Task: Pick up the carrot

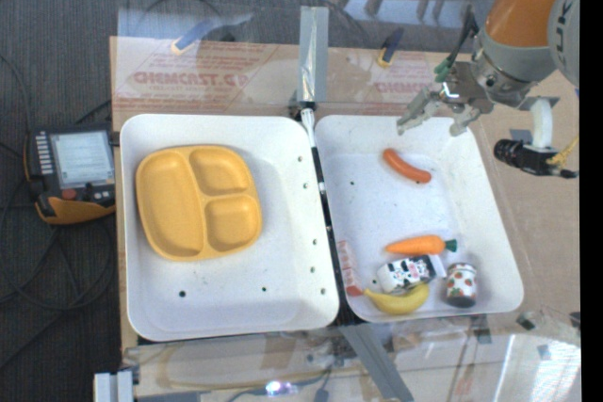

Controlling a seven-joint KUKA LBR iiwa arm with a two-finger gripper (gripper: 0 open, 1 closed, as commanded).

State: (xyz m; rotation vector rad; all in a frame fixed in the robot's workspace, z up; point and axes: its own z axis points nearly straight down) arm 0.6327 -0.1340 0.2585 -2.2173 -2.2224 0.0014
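bench (188, 71): two bins | carrot (415, 246) lies in right bin (490, 202), untouched | gripper (436, 114) hovers well apart, jaws spread, empty | pick not begun

A yellow plastic divided tray (198, 201) sits in the left white bin (151, 315). The right white bin (490, 202) holds an orange-red sausage (407, 166), a yellow banana (397, 299), a black-and-white cow toy (406, 273) and a strawberry-patterned object (461, 284).
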